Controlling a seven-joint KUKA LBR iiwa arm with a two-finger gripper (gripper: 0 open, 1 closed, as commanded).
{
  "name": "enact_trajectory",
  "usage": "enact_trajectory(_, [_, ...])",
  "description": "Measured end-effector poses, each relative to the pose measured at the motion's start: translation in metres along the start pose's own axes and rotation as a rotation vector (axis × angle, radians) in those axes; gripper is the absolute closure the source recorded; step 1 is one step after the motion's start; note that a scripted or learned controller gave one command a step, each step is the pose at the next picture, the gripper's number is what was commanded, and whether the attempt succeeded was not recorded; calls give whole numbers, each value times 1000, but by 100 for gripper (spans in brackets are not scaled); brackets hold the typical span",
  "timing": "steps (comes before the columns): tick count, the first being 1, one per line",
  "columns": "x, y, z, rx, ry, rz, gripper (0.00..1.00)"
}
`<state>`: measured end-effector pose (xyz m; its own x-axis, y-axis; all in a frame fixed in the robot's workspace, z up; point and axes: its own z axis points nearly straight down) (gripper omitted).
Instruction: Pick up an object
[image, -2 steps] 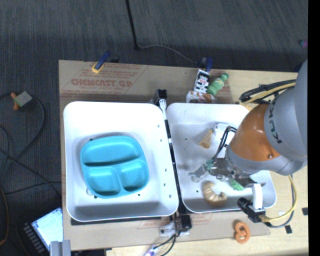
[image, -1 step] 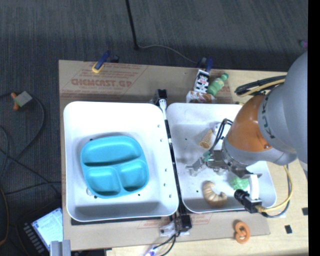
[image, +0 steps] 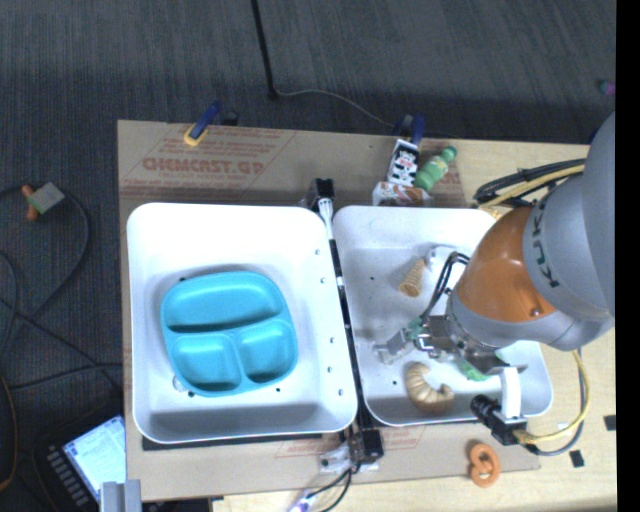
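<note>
My gripper (image: 402, 342) hangs low over the middle of the right bin (image: 375, 235), below the arm's orange band (image: 500, 280). A tan croissant-shaped piece (image: 428, 388) lies just below and to the right of it, near the bin's front wall. Beside the croissant, a small green item (image: 472, 372) peeks out from under the wrist. A tan cone (image: 413, 277) rests further back in the same bin, apart from the gripper. I see nothing held.
The left bin (image: 150, 240) holds a blue divided tray (image: 228, 333). Behind the right bin, a green toy and a small carton (image: 420, 172) sit on the bench. An orange ring (image: 484, 463) lies on the bench in front. Cables run along the right side.
</note>
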<state>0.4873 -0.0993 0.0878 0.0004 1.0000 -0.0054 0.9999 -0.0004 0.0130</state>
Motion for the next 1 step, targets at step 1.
enact_trajectory(1, [3,32,1,10,3,0,0])
